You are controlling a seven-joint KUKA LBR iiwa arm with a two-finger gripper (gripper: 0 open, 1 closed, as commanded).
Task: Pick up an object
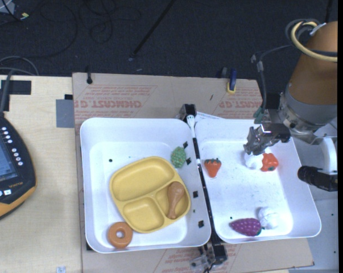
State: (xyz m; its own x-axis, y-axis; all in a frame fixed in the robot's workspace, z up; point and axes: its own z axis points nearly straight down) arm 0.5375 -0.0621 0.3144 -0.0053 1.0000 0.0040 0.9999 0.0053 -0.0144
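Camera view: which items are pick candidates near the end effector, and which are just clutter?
Job-relevant:
end effector, in right bin
white object beneath it
orange pepper
strawberry
purple grapes
white garlic

Lying about:
left bin: yellow tray, drumstick, donut, green broccoli
teach pendant

Gripper hung low over right bin, beside orange toy; yellow tray with drumstick sat in left bin.
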